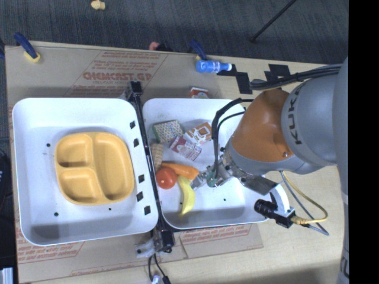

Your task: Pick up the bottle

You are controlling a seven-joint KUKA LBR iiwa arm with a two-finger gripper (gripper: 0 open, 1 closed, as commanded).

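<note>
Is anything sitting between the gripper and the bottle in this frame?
Yes. The gripper is low in the right bin, beside the banana. The bottle lies outside, on the bench beyond the bin's far rim. The cartons in the bin and that rim lie between them.

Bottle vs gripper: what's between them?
Camera view: the blue bottle lies on the bench beyond the right bin's far rim; between it and the gripper lie that rim and small cartons.
</note>
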